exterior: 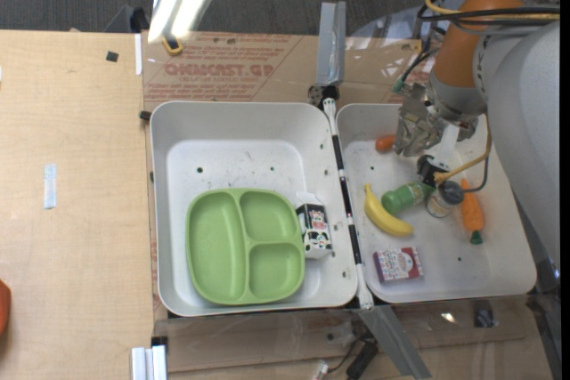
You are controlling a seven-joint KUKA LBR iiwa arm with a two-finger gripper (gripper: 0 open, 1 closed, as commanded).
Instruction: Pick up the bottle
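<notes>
A green bottle [407, 196] lies on its side in the right bin [499, 276], its pale cap end pointing right toward a small round jar [443, 198]. A yellow banana [385, 214] lies just left of and below it. My gripper [415, 143] hangs over the bin's upper middle, above and slightly right of the bottle, clear of it. I see nothing between its fingers.
An orange carrot [473, 216] lies at the bin's right, a red-and-white packet [397, 263] near its front, and a small orange item [384, 142] beside the gripper. The left bin [169, 191] holds a green divided plate [247, 245] and a small cow-print carton [313, 230].
</notes>
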